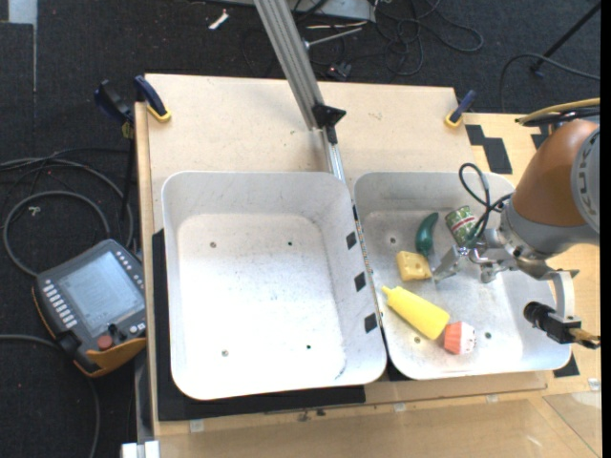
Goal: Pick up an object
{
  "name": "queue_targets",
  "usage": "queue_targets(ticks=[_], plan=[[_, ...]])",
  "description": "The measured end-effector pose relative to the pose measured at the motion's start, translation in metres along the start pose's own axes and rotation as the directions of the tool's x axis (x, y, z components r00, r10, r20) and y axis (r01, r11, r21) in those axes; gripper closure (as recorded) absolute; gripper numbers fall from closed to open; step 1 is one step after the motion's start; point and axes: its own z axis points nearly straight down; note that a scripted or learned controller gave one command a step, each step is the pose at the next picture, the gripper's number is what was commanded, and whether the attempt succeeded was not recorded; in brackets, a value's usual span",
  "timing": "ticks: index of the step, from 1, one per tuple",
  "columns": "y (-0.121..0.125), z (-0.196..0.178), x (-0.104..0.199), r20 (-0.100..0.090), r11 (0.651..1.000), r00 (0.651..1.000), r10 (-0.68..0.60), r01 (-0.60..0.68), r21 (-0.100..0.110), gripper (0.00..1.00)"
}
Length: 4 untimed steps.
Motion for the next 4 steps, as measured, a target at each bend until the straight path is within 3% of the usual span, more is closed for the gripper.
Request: queue_targets(ticks=[1, 3, 4], plan=[[0.002, -0.014, -0.001, 0.002, 1.0, 1.0, 0.0, 0.0, -0.007, 1.0], [-0.009, -0.113, -0.004, 0.004, 1.0, 1.0, -0.003, 0.003, -0.011, 1.0], [0.003, -0.166, -0.006, 0.005, 1.0, 1.0, -0.004, 0.005, -0.013, 1.0]])
